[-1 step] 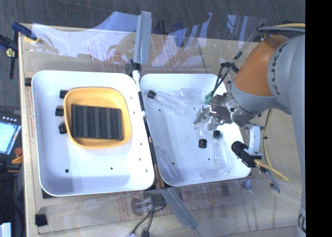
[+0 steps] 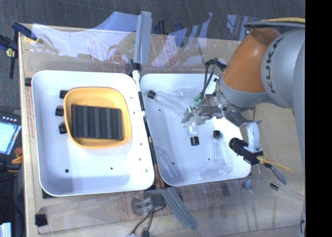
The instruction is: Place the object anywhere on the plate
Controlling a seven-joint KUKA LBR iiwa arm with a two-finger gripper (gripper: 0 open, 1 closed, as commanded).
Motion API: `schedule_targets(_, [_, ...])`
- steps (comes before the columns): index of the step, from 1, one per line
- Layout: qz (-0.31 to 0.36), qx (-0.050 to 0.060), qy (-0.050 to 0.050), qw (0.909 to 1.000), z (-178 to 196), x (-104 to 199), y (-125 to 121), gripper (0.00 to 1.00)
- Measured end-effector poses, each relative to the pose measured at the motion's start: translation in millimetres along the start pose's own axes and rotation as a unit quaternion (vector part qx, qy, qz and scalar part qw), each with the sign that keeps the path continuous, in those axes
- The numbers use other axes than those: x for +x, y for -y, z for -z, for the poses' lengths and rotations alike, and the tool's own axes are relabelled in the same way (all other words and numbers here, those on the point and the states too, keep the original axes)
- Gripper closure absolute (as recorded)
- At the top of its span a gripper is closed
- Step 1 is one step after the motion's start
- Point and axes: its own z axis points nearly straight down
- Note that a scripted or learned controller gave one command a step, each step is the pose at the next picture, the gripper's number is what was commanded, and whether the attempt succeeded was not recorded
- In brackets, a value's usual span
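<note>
The end effector (image 2: 199, 112) hangs low over the right bin (image 2: 171, 176), among several clear vials with black caps; whether it is wide, narrow or gripping cannot be told, since metal and glass blur together there. One clear vial (image 2: 193, 129) lies just below it, others near it (image 2: 217, 148) and toward the bin's upper left (image 2: 163, 97). The yellow plate (image 2: 98, 98), carrying a dark ribbed insert, sits in the left bin (image 2: 78, 181), well apart. Probable risk: a smooth, round vial rolls or slips from a partial grasp. The arm (image 2: 264, 70) is cut off at the right.
</note>
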Motion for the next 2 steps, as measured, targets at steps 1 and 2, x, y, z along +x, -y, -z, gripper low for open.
schedule_targets(1, [0.058, -0.001, 0.001, 0.9983, 4.9, 50.2, -49.8, 1.0])
schedule_targets(2, [0.171, -0.002, 0.001, 0.9853, 10.6, 104.4, -74.7, 1.0])
